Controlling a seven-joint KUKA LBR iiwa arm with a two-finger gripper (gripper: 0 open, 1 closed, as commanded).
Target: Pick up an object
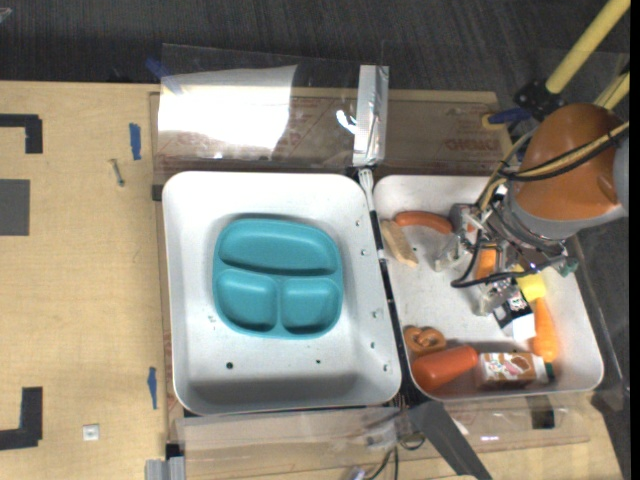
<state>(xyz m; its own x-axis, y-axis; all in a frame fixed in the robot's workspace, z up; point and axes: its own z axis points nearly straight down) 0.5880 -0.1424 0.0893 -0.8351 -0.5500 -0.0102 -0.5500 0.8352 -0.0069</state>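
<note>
My gripper (487,260) hangs low over the upper middle of the right bin (440,298), under the arm's orange band (570,163). A small orange piece (485,262) shows right at the gripper, but whether it is held is unclear. Around it lie a brown sausage (424,221), a pale bread piece (401,247), a yellow block (531,287) and a black-and-white item (513,311). An orange carrot (546,334), a small pretzel (424,339) and an orange bottle with a label (472,366) rest along the bin's front.
The left bin (190,268) holds a teal divided plate (279,275). A clear plastic sheet (250,118) stands behind the bins. Cables (520,153) run beside the wrist. The wooden bench (70,288) extends to the left.
</note>
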